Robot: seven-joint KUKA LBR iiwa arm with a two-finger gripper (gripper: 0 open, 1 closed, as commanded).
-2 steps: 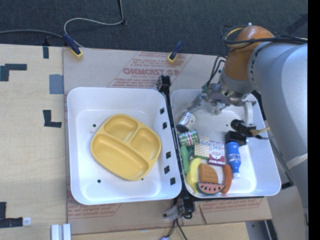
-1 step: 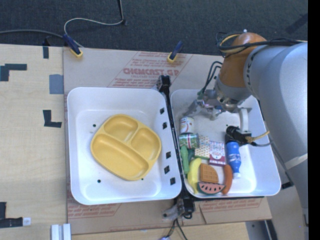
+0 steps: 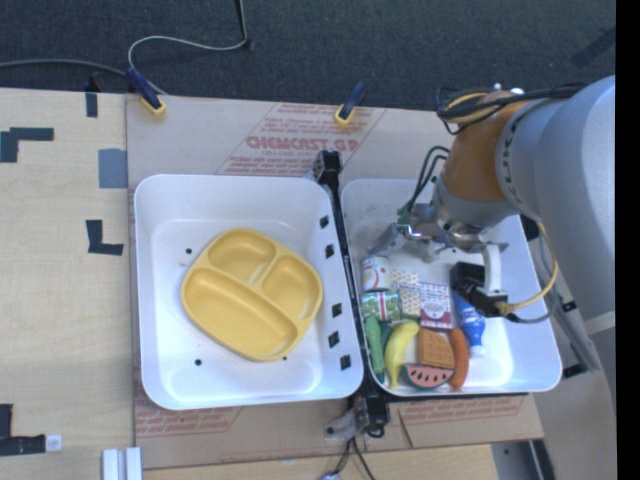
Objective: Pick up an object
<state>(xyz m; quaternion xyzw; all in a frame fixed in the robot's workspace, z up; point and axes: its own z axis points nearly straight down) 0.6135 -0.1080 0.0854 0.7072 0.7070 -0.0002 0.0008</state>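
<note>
**My tool over the right bin, toys below**

My arm (image 3: 520,168) reaches in from the right, and my tool (image 3: 425,230) sits low over the back half of the right bin (image 3: 530,368); I cannot tell its state. The toy foods lie clustered at the bin's front: a banana (image 3: 399,348), a watermelon slice (image 3: 427,376), a green piece (image 3: 373,336) and small cartons (image 3: 432,303). The left bin (image 3: 165,368) holds a yellow divided plate (image 3: 251,293).

Dark carpet floor (image 3: 400,18) up top, black cable (image 3: 190,40) across it; cardboard sheet (image 3: 230,138) clamped on wooden bench (image 3: 50,268).
</note>
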